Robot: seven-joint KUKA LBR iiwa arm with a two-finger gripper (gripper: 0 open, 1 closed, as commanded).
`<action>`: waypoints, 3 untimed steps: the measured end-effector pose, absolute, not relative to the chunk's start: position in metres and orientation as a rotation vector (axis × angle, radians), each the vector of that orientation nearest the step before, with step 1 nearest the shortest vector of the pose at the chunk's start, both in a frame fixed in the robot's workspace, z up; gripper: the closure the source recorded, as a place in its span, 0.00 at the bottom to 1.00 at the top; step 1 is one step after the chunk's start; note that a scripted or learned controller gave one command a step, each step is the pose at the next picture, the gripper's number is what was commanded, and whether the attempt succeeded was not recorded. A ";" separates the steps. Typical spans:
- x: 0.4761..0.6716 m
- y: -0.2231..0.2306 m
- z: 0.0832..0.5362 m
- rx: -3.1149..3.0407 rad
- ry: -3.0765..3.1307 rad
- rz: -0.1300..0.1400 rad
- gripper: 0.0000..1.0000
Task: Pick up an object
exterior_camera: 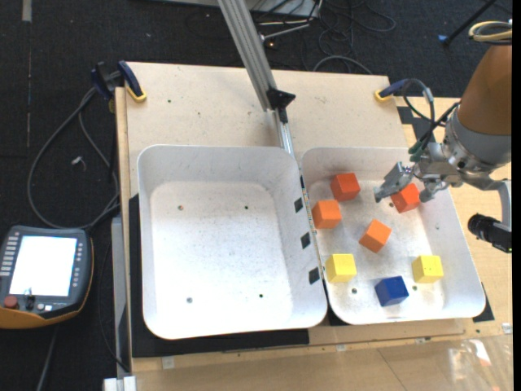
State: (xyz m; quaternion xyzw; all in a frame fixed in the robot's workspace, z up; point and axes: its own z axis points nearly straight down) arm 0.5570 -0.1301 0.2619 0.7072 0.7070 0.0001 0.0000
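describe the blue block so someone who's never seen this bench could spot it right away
Look at the right-hand bin of the two white bins, the one holding the coloured blocks. Go to its near edge, at the bottom of the camera view: the blue block sits there between two yellow blocks. It is the only blue one; the others are orange, red or yellow.

dark carpeted floor (57,47) strewn with black cables (342,31). pale wooden bench (212,104), clamps (130,84) at its rear corners. metal rail (244,39) crosses above. handheld control pendant (42,275), possibly resting on the floor, at left.
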 end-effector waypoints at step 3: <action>0.549 -0.156 0.226 2.223 2.220 -0.001 0.00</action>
